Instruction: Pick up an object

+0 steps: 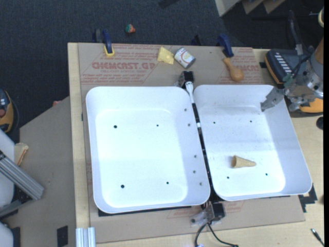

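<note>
The cone (242,162) lies in the right bin (288,138), toward that bin's near wall and about midway across its floor, long axis running left-right with the tip pointing left. The gripper (271,101) hangs over the bin's far right corner, nothing between its fingers; whether they are parted I cannot tell. From the gripper, the cone sits nearer the camera and slightly left, with bare floor all round it
</note>
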You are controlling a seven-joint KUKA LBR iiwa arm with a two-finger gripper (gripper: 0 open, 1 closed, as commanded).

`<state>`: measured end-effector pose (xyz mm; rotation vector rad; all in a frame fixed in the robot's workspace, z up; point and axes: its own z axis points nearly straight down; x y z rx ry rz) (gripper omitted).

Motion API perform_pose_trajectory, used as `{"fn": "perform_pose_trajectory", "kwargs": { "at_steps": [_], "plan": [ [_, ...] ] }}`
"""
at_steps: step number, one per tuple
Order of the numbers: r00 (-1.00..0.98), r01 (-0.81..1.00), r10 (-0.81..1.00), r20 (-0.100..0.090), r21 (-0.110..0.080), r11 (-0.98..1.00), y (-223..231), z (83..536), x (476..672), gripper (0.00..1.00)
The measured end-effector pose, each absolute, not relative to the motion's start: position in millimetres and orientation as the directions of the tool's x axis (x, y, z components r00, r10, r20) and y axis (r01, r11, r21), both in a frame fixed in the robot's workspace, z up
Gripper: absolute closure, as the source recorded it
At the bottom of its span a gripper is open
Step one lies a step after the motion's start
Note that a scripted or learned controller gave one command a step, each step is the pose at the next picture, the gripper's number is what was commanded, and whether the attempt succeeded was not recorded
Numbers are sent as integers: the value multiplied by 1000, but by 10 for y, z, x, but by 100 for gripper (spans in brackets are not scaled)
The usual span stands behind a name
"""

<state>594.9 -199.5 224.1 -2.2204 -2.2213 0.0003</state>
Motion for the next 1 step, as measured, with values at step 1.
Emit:
{"fn": "perform_pose_trajectory", "kwargs": {
  "at_steps": [1],
  "plan": [
    [-1, 1000, 1000, -1, 3, 1, -1996, 2351, 5956, 100]
  ]
}}
